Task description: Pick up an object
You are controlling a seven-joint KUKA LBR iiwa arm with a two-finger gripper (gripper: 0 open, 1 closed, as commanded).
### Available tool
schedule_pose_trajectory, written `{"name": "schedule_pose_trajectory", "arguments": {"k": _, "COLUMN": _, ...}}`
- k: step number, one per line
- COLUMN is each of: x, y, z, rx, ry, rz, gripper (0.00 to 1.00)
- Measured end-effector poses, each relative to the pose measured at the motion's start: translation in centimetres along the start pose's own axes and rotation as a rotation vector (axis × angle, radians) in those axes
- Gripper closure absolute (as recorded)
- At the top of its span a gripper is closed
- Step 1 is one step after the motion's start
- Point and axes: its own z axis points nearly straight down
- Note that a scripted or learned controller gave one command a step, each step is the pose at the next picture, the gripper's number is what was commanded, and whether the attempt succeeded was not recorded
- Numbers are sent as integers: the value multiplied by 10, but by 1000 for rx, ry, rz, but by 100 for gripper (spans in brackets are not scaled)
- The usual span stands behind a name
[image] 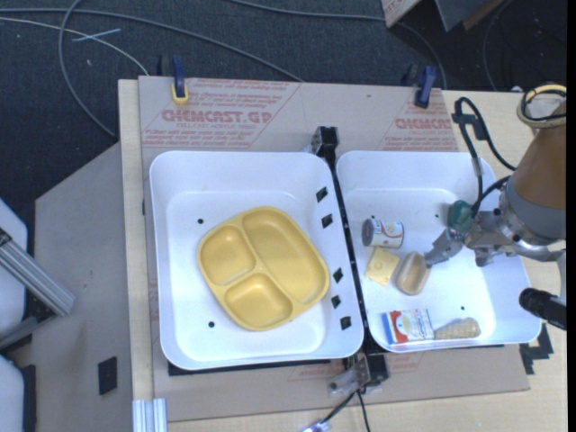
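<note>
**Arm low over the right bin, small items scattered beneath it**

The two bins are shallow, glossy white plastic with rounded corners, set side by side on a pale board printed with red lettering; the left bin (171, 241) holds one thing, a yellow divided tray (263, 266) of smooth matte plastic, rounded like a soft triangle and moulded into three hollows, lying tilted across the bin's middle; the right bin (396, 165) holds the small things; a short can (383, 232) with a grey metal end and a printed label lies on its side toward 10 o'clock of that bin; a pale yellow wedge (382, 266), blocky like cheese, lies just below the can; touching its 3 o'clock side is a tan, rounded, bread-like lump (412, 274); a flat carton (409, 325) with red, white and blue print lies at 6 o'clock near the front wall; beside it, at its 3 o'clock, rests a pale, rough-looking cone-shaped piece (460, 329).

The arm, grey with an orange band, reaches in from 3 o'clock; its gripper (443, 250) is dull grey metal, its tip just at 2 o'clock of the tan lump; whether the pincer is open or closed I cannot tell.
</note>
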Motion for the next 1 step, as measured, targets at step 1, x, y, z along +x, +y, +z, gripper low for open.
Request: {"name": "schedule_pose_trajectory", "arguments": {"k": 1, "x": 0, "y": 3, "z": -7, "rx": -14, "ry": -3, "rz": -4, "gripper": 0}}
